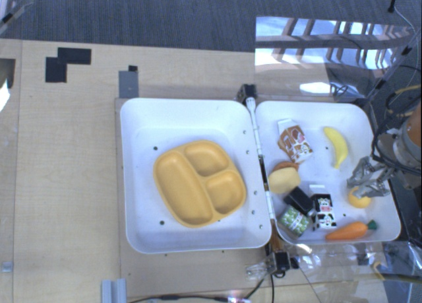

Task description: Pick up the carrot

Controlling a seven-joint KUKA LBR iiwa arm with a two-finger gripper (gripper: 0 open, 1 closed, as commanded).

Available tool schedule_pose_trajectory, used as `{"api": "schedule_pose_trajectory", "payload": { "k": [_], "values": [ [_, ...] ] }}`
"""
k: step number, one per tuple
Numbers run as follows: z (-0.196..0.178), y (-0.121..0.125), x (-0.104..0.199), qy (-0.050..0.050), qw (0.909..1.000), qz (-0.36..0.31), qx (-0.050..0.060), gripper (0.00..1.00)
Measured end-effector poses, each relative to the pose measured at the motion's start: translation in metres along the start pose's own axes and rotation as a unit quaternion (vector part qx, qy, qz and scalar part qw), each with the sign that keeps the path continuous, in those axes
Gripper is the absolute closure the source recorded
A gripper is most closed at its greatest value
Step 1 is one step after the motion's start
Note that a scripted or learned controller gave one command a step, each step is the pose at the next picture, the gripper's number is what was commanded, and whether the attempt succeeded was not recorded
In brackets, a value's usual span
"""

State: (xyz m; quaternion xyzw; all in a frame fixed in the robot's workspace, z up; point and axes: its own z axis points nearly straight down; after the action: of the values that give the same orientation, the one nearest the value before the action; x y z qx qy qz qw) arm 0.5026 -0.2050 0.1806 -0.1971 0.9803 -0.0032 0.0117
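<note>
Nearest you, along the bottom edge of the view, cables and a clear bracket (277, 265) sit just below the seam between the two bins. From there, take the big things first: the bench (59, 183), then the left bin (132, 163) holding a yellow divided plate (200, 183) tilted across its floor, then the right bin (376, 130), crowded with small items.

Your arm (402, 143) enters at the right, and the gripper (368, 179) hangs over the right side of the right bin, directly above a small yellow object (360, 199). You cannot tell from this angle whether its fingers are spread or closed, and nothing is visibly held.

You will find the carrot (347, 231) in the right bin's near right corner, lying flat, below the gripper and apart from it. Its long axis runs nearly left to right, tilted slightly; the orange tip points left, the green stem end right.

Smaller items: a banana (337, 145), a snack packet (295, 142), a potato (284, 179), a cow-print carton (322, 210) just beside the carrot's tip, and a green can (294, 220).
</note>
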Motion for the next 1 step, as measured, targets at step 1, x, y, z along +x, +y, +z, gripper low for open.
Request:
{"api": "schedule_pose_trajectory", "payload": {
  "k": [1],
  "values": [
    [0.0604,0.0465,-0.0353,0.002,0.9839,0.179,0.001,1.0]
  ]
}}
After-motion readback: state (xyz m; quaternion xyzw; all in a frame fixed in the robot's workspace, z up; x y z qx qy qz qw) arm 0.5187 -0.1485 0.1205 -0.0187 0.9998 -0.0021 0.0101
